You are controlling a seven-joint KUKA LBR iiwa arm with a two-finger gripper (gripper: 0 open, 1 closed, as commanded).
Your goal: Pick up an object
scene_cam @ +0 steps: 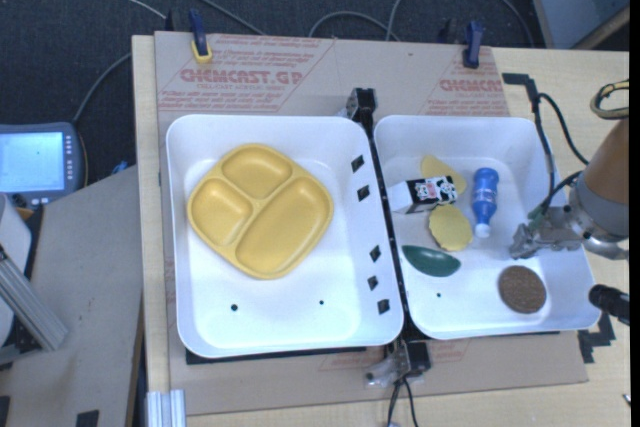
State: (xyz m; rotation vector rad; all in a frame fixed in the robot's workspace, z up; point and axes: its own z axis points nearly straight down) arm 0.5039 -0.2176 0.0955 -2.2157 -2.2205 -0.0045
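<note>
The right bin (460, 130) holds a blue bottle (484, 199), a small black-and-white milk carton (424, 192), two pale yellow pieces (450, 228), a dark green leaf-shaped item (431, 261) and a brown round disc (522, 289). My gripper (530, 243) hangs at the bin's right side, just above the brown disc and right of the blue bottle. Nothing shows between its fingers. The arm comes in from the right edge.
The left bin (190, 295) holds a yellow divided plate (261, 209). Black clips line the divider between the bins. Blue clamps (200, 43) pin the cardboard at the back. A screen (36, 158) stands off the bench to the left, and cables run behind.
</note>
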